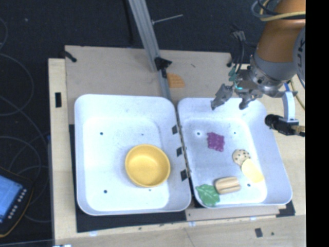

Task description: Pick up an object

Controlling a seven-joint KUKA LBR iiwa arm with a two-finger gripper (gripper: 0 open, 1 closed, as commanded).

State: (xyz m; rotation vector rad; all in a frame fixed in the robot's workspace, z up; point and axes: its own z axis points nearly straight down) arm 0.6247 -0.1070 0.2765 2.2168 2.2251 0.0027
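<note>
My gripper (pixel 230 103) hangs over the far edge of the right bin (pixel 272 158), its two fingers spread open with nothing between them. Below it in that bin lie a purple lumpy piece (pixel 215 141), a round tan cookie with dark spots (pixel 240 156), a pale yellow oval (pixel 252 171), a tan bread-like roll (pixel 226 184) and a green leafy piece (pixel 207 194) in the near left corner. The purple piece is closest to the gripper, a little toward the front.
The left bin (pixel 97 138) holds a yellow bowl (pixel 147 164). A grey metal post (pixel 145 30) slants up from behind the bins' shared edge. A small orange tag (pixel 175 81) lies on the bench behind the bins.
</note>
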